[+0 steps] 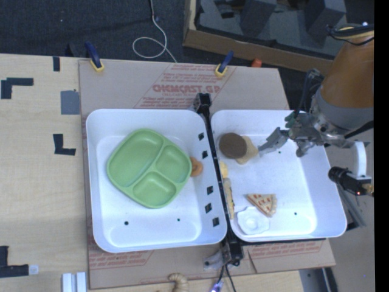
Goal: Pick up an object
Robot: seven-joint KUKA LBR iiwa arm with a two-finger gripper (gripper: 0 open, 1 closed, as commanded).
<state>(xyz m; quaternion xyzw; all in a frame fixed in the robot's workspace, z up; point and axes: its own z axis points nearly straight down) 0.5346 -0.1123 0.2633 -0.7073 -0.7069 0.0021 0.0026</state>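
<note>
On your cardboard-covered bench, the right bin point(304, 187) has the gripper point(275, 140) beside a brown round object point(233, 146); its grasp state can't be told.

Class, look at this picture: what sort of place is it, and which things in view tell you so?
Most likely a robot lab test bench. A robot arm reaches over two white bins holding toy food and a green plate, set on cardboard fixed with clamps.

Even bright light, soft shadows, slight blur
</note>
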